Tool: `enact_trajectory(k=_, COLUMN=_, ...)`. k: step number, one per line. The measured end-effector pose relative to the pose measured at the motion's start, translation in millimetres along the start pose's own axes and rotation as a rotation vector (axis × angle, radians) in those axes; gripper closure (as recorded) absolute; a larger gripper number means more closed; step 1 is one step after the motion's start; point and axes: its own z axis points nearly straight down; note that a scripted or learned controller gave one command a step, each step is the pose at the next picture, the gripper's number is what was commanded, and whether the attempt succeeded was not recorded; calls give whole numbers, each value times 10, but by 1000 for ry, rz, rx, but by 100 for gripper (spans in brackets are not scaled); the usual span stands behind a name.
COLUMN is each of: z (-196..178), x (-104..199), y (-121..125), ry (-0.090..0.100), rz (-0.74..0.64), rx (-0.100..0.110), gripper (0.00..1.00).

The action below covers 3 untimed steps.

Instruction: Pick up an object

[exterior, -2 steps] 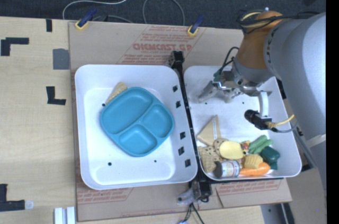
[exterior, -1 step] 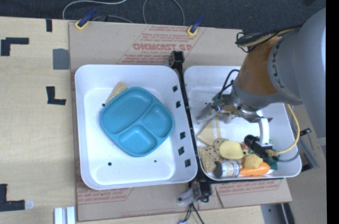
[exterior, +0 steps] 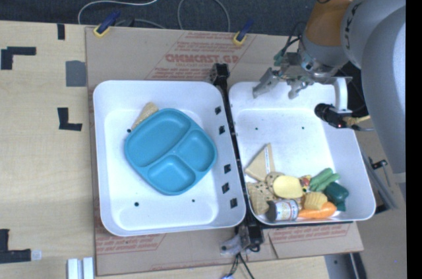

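- A pale wooden bench [exterior: 39, 159] carries a sheet of printed cardboard [exterior: 191, 57], and on that sit two shallow white bins side by side; a dark carpet with loose cables lies beyond the bench's far edge.
- The left bin [exterior: 109, 205] holds a blue divided plate [exterior: 170, 150], with a tan wedge-shaped item [exterior: 145, 114] peeking out from under the plate's far-left edge.
- The right bin [exterior: 343, 146] has its objects heaped in the near corner: a cream wedge [exterior: 260, 164], a yellow round piece [exterior: 288, 186], a small can [exterior: 286, 210], an orange carrot-like piece [exterior: 316, 212], and green pieces [exterior: 323, 179].
- The gripper [exterior: 282, 88] hovers above the right bin's far rim, well apart from that heap.
- Its two fingers are spread wide, with nothing between them.
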Motion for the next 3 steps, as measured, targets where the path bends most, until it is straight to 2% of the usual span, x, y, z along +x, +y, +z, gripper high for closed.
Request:
enact_trajectory(k=1, z=-58, x=229, y=-292, ry=2, rz=3, rx=16, gripper=0)
enact_trajectory(k=2, z=-47, x=1096, y=94, ry=6, rz=-5, rx=13, gripper=0)
enact_trajectory(k=3, z=-50, x=1837, y=79, ry=5, rz=-4, rx=15, gripper=0)
